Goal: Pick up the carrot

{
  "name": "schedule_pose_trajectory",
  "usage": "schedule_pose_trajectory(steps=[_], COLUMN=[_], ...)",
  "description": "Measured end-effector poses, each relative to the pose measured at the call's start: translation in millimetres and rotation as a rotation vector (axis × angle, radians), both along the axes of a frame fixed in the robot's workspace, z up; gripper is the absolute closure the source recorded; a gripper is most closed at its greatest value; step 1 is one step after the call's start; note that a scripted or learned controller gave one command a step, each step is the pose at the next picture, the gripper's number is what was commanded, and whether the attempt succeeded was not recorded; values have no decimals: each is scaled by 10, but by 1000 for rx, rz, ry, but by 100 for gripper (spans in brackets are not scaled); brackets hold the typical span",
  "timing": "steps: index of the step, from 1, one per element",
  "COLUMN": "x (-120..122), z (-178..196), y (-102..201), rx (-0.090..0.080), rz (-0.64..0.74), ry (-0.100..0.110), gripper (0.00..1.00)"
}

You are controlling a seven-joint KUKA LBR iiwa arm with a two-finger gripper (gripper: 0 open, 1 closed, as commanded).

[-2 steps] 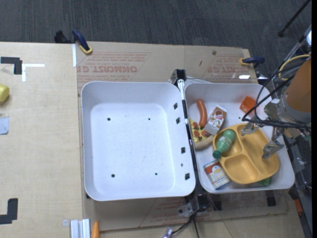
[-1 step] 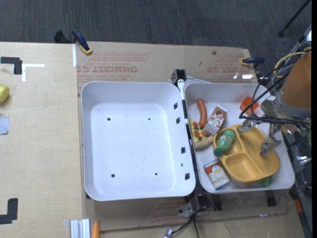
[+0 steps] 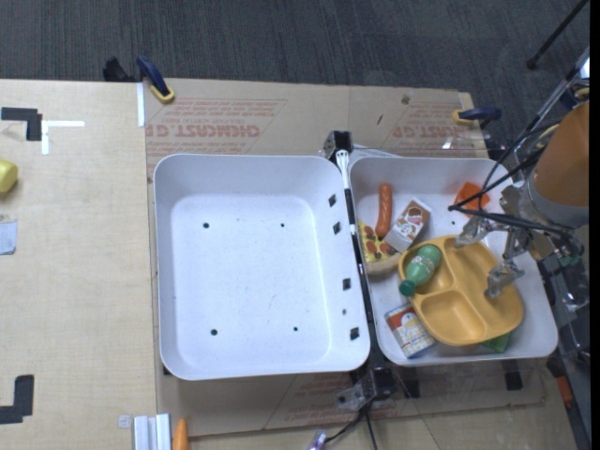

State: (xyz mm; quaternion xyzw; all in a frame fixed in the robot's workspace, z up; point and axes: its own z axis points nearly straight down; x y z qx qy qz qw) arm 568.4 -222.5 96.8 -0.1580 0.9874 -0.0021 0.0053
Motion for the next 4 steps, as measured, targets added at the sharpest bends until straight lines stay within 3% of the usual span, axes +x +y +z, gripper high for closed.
schedule_pose_trajectory(steps=[1,2,3,4], x=[-9,-426,-456,-523], z=[3,47,50,54], y=[17,20,4,26], rx=[0,-6,-7,-7], rz=[46,214,153,205], ry=[-3,-15,-18,-20], gripper=[0,0,0,0])
